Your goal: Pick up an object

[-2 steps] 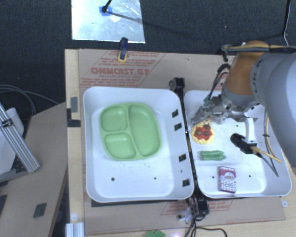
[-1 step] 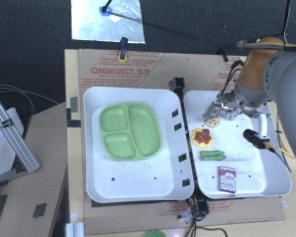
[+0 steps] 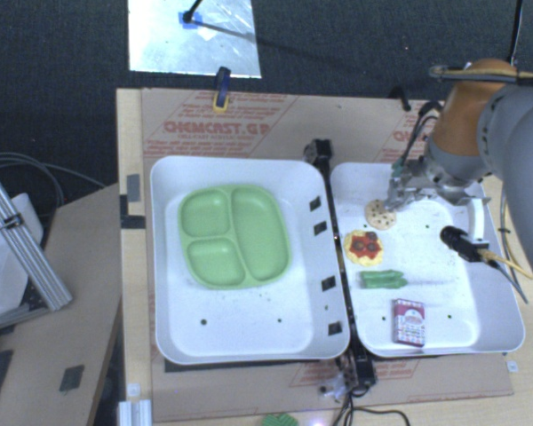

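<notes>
Upper right, our gripper (image 3: 398, 193) hangs just beside the cookie (image 3: 380, 214), likely lining up a grab; spread or pinched, we can't tell.

- The left bin (image 3: 249, 335) and the right bin (image 3: 493, 313) are seen as white, dotted with a few small dark specks.
- The divided tray (image 3: 234, 236) is coloured pale green throughout.
- The cookie (image 3: 380, 215) is shown tan with dark chips.
- The toy pizza (image 3: 364, 247) is coloured yellow, topped with red and dark patches.
- The pea pod (image 3: 383, 280) is rendered bright green.
- The small box (image 3: 409, 321) is printed red with white.
- The board (image 3: 218, 127) is tan, marked with red lettering.
- The arm (image 3: 515, 140) is grey, banded in orange.
</notes>
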Available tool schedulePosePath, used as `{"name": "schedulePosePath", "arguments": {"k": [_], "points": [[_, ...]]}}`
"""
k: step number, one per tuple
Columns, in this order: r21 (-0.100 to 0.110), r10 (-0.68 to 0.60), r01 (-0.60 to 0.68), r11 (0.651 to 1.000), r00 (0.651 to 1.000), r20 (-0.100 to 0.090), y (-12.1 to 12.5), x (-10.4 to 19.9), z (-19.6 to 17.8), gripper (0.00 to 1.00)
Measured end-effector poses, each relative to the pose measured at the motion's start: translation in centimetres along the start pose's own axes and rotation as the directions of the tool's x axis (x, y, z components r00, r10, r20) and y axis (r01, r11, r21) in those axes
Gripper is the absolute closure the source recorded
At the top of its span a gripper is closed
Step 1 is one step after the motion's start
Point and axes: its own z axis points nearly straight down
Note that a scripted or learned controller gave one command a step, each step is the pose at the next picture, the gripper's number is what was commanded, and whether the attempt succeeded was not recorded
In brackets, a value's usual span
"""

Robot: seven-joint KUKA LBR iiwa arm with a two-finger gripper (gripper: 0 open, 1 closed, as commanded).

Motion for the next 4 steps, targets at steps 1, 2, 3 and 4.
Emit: {"name": "schedulePosePath", "arguments": {"k": [1,2,3,4], "points": [[0.002,-0.002,0.002,1.000,1.000,0.000,0.0,0.0,0.1,0.00],[0.006,0.008,-0.008,1.000,1.000,-0.003,-2.1,-6.0,1.3,0.00],[0.005,-0.007,0.007,1.000,1.000,-0.003,2.2,2.7,1.3,0.00],[0.001,-0.003,0.003,1.000,1.000,-0.002,2.2,2.2,0.1,1.00]]}}
